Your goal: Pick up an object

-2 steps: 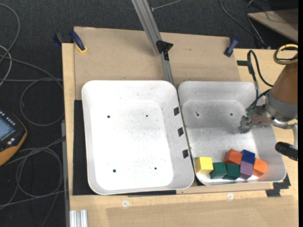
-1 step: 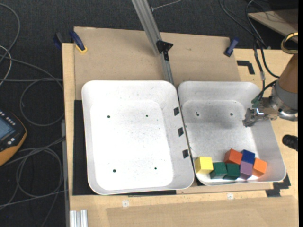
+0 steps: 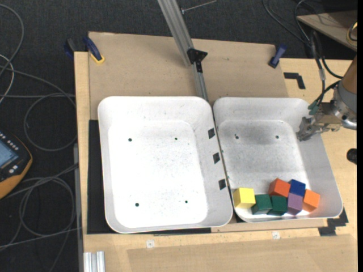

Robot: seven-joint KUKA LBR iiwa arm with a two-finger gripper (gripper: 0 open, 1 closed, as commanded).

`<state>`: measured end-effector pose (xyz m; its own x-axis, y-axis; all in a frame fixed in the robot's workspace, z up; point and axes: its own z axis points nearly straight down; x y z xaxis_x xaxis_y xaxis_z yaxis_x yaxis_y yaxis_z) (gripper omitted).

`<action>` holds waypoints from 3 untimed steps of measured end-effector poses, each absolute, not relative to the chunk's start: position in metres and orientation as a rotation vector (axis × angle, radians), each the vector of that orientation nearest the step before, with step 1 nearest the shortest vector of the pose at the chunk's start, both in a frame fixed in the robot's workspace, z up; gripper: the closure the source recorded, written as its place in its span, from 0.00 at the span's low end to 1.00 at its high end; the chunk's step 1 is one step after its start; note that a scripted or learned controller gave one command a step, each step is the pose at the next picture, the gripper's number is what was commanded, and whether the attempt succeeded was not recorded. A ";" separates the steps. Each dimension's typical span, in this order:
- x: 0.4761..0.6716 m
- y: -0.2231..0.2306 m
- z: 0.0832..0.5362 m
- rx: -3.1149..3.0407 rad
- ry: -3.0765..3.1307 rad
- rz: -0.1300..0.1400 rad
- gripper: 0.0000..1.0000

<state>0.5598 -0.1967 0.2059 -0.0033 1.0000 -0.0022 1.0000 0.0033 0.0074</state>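
The gripper [image 3: 308, 128] hangs over the right bin's [image 3: 255, 152] far right rim; its finger spread cannot be told. The blocks [image 3: 278, 197] cluster at that bin's near edge, well apart from it.

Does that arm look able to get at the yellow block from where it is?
Probably yes. The yellow block sits at the left end of the cluster in the right bin, open above and on its left. The gripper hovers near the bin's far right rim, with bare bin floor between.
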 end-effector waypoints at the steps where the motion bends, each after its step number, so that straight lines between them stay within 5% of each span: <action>1: 0.562 -0.197 0.261 2.213 2.219 0.006 1.00; 3: 0.587 -0.080 0.249 2.216 2.232 0.001 1.00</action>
<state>0.5866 -0.0795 0.2495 -0.0070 1.0000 0.0028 1.0000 0.0070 -0.0022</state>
